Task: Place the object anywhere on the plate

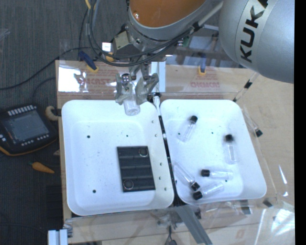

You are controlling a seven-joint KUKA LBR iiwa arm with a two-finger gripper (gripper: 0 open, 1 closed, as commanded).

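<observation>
Hanging over the far rim of the left bin [76, 143], the gripper [133, 95] has a clear vial [131, 107] clamped between its fingers, the vial's lower end pointing down toward the bin floor. Gripper and vial sit beyond the plate [136, 168], up-view of it and slightly left of its long axis, well apart from it.

The plate is a dark ribbed rectangle lying flat on the left bin floor, right of bin centre. Two small rings rest on it: one at its far right corner, one near its close left corner. Its right edge runs near the bin's right wall; its close edge lies near the bin's front rim. Bare white floor is open to the left of the plate and between plate and vial.

Right of the plate, across the seam where the two bins meet, the right bin [248, 158] holds several black-capped vials: one [187, 126] far of plate level, one [230, 147] toward the far right side, and a cluster [203, 181] near the front rim.

Above the gripper, the arm's orange band [162, 12] and grey casing [263, 33] fill the upper view. Left of the plate, off the bench, a pendant [25, 129] lies on the floor.
</observation>
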